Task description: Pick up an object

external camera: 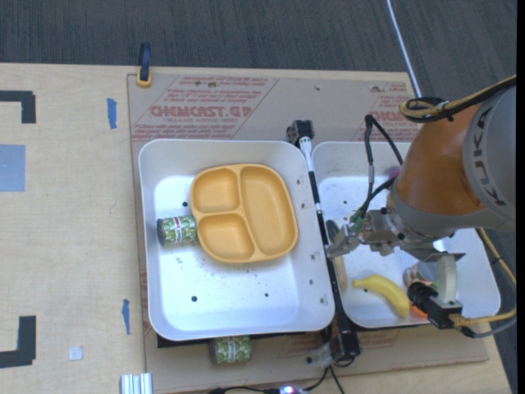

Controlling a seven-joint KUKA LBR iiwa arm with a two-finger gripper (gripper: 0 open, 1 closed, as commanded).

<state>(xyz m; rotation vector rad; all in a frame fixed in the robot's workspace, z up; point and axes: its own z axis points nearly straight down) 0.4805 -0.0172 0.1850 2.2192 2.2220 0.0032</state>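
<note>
A yellow divided plate lies in the left bin, and a small green can rests on its side against the plate's left edge. In the right bin a yellow banana lies near the front, with a small orange item just to its right. My gripper hangs low over the right bin's left part, close to the wall between the bins and above and to the left of the banana. The arm's bulk hides much of the right bin.
A second green can lies on the bench outside the left bin's front edge. Black cables run from the arm over the right bin's back. A black fixture sits behind the bins, where they meet.
</note>
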